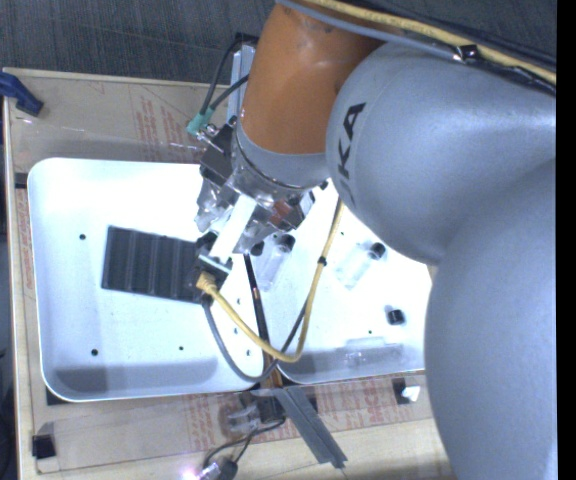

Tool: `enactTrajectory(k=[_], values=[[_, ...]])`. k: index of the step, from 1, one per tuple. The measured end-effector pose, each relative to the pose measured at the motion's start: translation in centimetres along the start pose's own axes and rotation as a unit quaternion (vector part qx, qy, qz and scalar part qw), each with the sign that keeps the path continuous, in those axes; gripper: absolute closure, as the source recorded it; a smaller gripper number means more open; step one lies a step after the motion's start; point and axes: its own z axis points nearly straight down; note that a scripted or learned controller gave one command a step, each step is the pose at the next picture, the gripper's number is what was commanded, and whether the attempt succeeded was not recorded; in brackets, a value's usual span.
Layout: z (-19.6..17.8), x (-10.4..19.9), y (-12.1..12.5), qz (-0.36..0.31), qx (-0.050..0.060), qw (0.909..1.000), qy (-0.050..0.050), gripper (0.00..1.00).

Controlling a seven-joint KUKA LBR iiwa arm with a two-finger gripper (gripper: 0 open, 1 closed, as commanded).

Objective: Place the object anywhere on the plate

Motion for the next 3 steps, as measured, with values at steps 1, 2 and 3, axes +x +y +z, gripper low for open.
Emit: enactTrajectory(k=[1,2,3], values=[[12.0,2.5,-6.5,0.006,0.001,1.0,-0.003,1.0],[-1.6,6.3,-10.2,-0.114,0.0,0.9935,0.001,1.0],[9.8,2.0,-6.6,-0.18,0.001,0.9836,-0.002,1.0]])
